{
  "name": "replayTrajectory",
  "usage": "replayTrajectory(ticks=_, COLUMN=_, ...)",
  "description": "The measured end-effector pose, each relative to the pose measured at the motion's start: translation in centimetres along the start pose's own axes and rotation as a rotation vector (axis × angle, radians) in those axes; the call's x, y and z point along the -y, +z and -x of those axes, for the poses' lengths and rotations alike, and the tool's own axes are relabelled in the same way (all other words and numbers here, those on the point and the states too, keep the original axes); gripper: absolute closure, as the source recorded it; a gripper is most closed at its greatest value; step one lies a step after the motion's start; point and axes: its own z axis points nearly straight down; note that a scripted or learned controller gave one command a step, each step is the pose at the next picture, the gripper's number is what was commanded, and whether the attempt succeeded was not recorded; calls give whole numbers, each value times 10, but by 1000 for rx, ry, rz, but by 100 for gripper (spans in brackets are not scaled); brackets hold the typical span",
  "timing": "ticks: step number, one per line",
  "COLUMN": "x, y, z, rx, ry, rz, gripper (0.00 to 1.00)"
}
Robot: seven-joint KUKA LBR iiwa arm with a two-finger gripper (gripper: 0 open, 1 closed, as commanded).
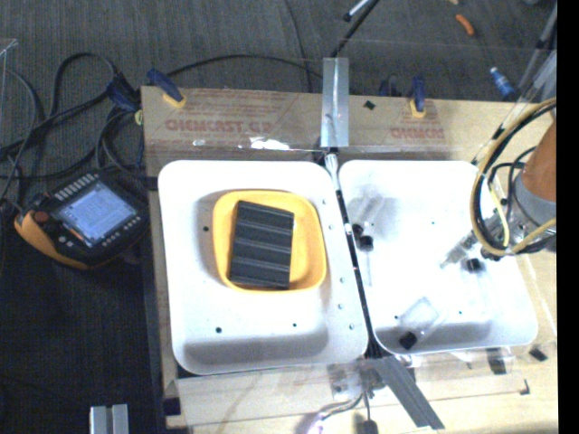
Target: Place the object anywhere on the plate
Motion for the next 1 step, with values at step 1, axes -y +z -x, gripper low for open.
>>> replayTrajectory(ticks=1, x=0, y=0, z=0, rx=0, ry=0, rz=0, gripper=0)
